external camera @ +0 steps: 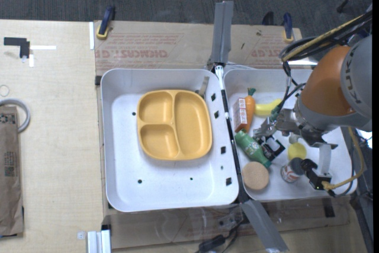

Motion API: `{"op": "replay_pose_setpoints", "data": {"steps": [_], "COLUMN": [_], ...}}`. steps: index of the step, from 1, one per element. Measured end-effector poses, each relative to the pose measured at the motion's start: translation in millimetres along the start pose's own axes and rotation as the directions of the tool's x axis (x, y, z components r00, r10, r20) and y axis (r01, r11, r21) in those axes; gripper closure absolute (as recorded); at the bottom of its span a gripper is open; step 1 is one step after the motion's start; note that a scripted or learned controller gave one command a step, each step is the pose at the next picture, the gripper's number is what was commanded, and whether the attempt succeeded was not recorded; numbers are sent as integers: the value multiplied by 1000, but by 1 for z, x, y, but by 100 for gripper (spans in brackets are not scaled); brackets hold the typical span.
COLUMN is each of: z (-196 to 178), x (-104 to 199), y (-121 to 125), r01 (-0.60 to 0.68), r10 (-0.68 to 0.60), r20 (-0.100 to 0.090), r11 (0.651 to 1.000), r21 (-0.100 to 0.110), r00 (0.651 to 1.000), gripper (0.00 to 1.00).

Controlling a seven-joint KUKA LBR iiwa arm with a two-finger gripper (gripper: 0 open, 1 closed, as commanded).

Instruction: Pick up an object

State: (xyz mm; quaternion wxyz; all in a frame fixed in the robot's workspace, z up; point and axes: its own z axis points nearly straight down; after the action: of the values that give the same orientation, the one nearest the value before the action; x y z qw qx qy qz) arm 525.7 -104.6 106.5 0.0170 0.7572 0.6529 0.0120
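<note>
The arm (340,83) enters from the right, its orange band sitting above the right-hand bin (234,127). The gripper (269,138) hangs low over the middle of that bin, among the items there; whether its claw stands apart or together cannot be told, since the dark hardware merges with the clutter beneath it, and no item can be confirmed as held. Contents of the right bin: a green bottle (251,147) lies tilted toward the near side, just left of the gripper and seemingly touching it, its body glossy green with a paler label area. Beside it on the far side stands an orange-and-white carton (240,114), with a carrot (250,105), orange with a green top, just right of the carton. A yellow banana-like piece (269,107) lies further right, partly under the arm. A round tan disc (256,175) rests near the bin's near-left corner. A yellow ball (296,150) and a small red-and-white can (290,173) lie to the right of the gripper. The left bin (118,145) holds a yellow three-compartment plate (174,124), set flat near its centre.
</note>
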Motion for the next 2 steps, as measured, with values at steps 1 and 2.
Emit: {"op": "replay_pose_setpoints", "data": {"steps": [1,2], "z": [4,19], "x": [20,10], "y": [126,133], "r01": [4,-227], "r10": [-4,227], "r20": [-4,7], "r11": [1000,973], "r21": [9,39], "r00": [1000,974], "gripper": [0,0]}}
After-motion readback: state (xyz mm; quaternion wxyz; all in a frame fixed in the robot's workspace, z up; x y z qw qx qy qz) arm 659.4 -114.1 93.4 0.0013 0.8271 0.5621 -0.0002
